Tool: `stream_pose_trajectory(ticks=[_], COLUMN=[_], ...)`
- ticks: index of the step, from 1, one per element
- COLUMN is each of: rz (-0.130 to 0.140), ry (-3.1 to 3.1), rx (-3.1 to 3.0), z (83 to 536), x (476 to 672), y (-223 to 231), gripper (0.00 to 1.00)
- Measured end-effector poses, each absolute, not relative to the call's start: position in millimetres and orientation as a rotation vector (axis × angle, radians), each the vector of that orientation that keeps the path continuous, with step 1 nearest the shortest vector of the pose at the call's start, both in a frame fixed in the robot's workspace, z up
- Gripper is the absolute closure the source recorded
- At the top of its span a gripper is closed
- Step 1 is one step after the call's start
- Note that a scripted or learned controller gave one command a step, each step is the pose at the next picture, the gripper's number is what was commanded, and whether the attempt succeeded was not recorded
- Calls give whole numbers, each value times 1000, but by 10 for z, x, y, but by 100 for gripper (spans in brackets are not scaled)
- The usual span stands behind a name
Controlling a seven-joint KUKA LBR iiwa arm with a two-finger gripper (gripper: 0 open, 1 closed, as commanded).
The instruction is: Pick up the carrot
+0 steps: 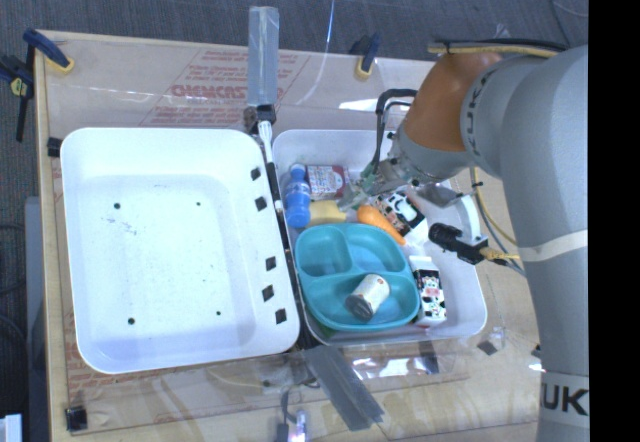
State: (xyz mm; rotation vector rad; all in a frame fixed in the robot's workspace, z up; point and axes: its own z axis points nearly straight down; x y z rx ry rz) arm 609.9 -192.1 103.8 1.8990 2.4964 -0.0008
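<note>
The arm [500, 130] is reaching in from the right and hanging over the back half of the right bin [470, 315], its orange band showing above the wrist. The gripper [375, 192] is sitting low among the clutter there, just above the carrot [380, 221]; whether it is spread or pinching anything cannot be told, since the wrist and cables are covering it. The carrot is lying in the right bin, orange and slanted, touching the back rim of the teal tray [345, 255] and just beside a black-and-white item [403, 212]. A blue bottle [296, 196] is resting against the bin's left wall. A small cup [367, 296] is lying on its side in the tray's front compartment, and a small carton [430, 294] is standing just right of the tray. The left bin [90, 230] is sitting beside it.
</note>
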Motion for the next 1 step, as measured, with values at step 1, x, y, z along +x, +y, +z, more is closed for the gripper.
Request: stream_pose_trajectory(ticks=[1], rz=[13], ry=[2467], rx=[1927], z=[1808], x=[5725], y=[-1182], gripper=[100])
